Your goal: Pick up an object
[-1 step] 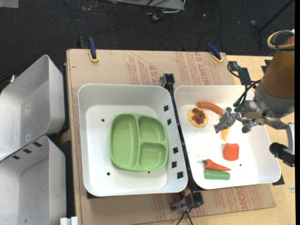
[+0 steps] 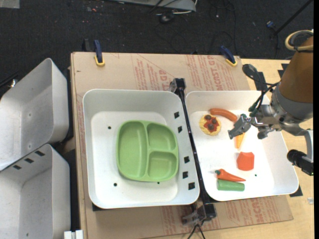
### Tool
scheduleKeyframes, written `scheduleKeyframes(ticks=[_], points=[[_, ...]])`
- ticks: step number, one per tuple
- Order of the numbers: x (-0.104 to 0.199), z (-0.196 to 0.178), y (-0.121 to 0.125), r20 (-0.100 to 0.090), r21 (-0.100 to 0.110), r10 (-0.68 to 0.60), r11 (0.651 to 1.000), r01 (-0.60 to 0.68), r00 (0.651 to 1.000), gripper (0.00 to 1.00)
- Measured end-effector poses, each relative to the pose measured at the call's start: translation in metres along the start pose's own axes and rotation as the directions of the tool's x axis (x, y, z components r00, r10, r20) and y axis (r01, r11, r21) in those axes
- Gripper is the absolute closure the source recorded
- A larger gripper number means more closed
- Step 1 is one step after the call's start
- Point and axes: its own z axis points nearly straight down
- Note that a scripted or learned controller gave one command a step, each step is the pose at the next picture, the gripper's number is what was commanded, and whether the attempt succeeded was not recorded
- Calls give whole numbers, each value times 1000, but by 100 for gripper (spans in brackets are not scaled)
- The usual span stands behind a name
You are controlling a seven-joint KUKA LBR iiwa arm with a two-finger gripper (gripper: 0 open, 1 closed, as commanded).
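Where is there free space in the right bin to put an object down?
In the right bin, bare floor lies left of the red block, below the small tart and above the carrot. The upper right is crowded: the gripper hangs there over the hot dog and the orange piece.

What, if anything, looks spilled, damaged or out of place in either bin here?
Nothing stands out. The green divided plate lies flat in the left bin. In the right bin, the toy foods lie loose and apart: hot dog, small pizza, orange-red piece, carrot touching a green piece. No spill or breakage shows.
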Motion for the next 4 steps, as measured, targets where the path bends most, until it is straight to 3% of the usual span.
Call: scheduleKeyframes(ticks=[3,4], points=[[-11,168,11,-1,4,2,1000,-2,1000,0],[-11,155,12,0,0,4,1000,-4,1000,100]])
